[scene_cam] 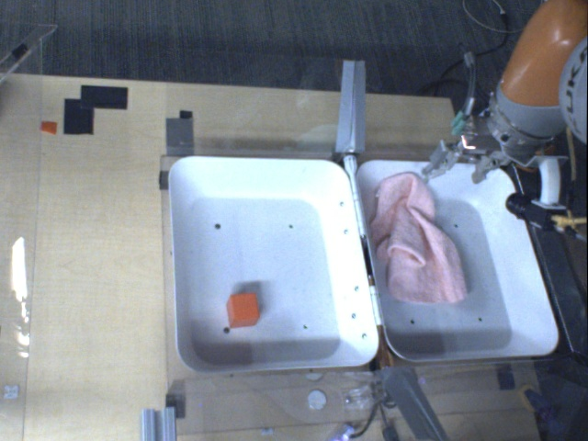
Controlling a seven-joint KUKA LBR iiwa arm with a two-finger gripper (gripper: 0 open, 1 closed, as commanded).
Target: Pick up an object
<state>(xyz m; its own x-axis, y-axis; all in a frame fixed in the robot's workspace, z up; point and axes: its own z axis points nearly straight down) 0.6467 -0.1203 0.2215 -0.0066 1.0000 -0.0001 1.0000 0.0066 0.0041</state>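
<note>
Left bin (184,274): lying low and left of centre, an orange block (243,310) sitting near its lower edge, wide bare floor around it.
Right bin (524,333): a pink cloth (418,242) lying bunched along its left half, the right half showing bare.
Bench (92,246): pale wood stretching open at frame left.
Hand (459,159): hovering over the right bin's upper edge, fingers spread apart, gripping nothing.
</note>
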